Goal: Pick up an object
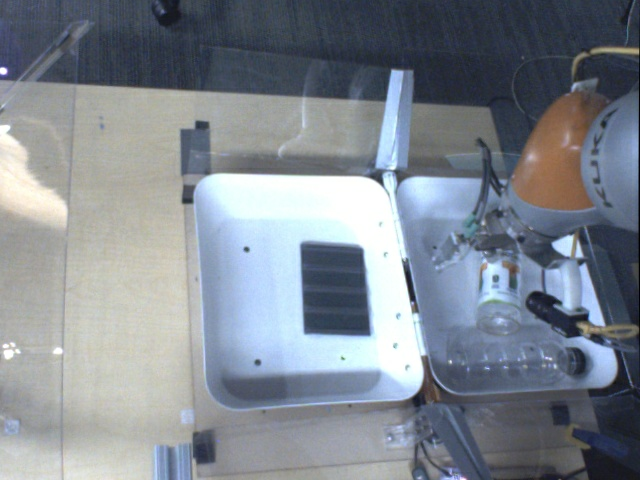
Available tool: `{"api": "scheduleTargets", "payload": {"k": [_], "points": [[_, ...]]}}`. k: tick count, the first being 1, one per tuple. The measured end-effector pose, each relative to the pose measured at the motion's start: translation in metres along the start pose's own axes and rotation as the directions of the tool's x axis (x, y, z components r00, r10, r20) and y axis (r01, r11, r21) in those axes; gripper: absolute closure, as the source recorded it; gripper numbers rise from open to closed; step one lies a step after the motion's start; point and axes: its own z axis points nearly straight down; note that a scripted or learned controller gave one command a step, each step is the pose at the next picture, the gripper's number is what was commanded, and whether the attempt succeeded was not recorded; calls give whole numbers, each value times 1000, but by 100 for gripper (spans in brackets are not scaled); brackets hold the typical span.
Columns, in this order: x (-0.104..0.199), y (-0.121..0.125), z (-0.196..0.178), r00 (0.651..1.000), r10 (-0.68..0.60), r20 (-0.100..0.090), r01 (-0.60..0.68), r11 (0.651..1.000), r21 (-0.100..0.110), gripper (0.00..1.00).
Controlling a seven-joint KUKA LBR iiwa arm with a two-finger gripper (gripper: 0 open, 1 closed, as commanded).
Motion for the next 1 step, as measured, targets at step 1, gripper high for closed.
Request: {"api": "scheduleTargets", "payload": {"k": [1], "points": [[-66, -8, 50, 1000, -28, 1, 28, 1000, -4, 0]]}}
